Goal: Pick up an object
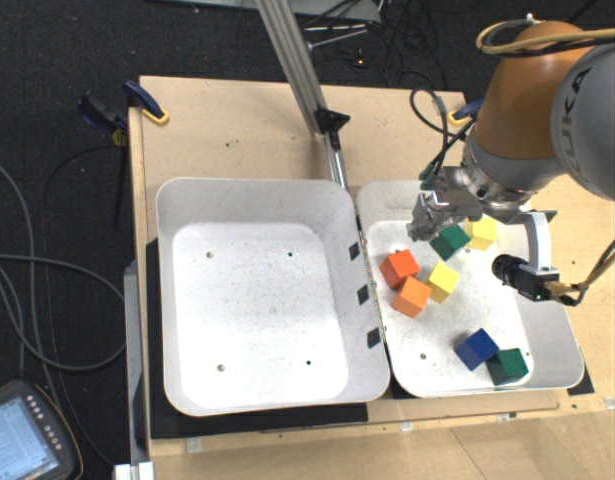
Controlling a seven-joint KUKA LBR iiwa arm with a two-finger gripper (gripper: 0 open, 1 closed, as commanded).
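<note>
The right bin (547, 353) holds several small blocks. Two orange blocks (399, 267) (412, 296) lie left of centre, with a yellow block (443, 281) beside them. A green block (451, 241) and a second yellow block (481, 233) sit toward the back. A blue block (476, 348) and a dark green block (507, 365) rest near the front. My gripper (427, 224) hangs low over the back of this bin, just left of the green block, and it seems to touch that block.
The left bin (257, 293) lies beside the right one, their rims meeting at the middle. A metal pole (292, 53) slants over the back of the bench. Cables (432, 108) trail behind the arm. A blue and yellow clamp (137, 103) grips the bench's far left corner.
</note>
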